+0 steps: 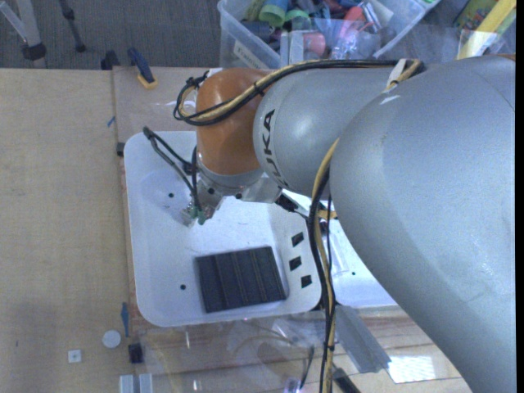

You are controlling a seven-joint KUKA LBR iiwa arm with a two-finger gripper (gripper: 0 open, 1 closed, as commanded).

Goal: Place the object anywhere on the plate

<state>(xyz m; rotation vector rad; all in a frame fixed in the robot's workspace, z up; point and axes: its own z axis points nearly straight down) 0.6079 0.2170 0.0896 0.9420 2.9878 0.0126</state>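
The grey arm with its orange band (229, 113) covers much of the view, reaching over the left white bin (155, 244). Its gripper (196, 211) hangs low over the bin's upper middle, and something small and greenish shows at its tip, too small to make out. A dark ribbed rectangular plate (239, 278) lies flat on the bin floor in the near half, below and slightly right of the gripper. The arm hides the bin's right part and most of the second bin.
A clear tub of mixed colourful items (327, 15) stands behind the bins. A blue clamp (143, 70) lies on the bench at the back left. Small loose parts (110, 340) sit by the front left corner. Black cables (176, 162) run from the wrist.
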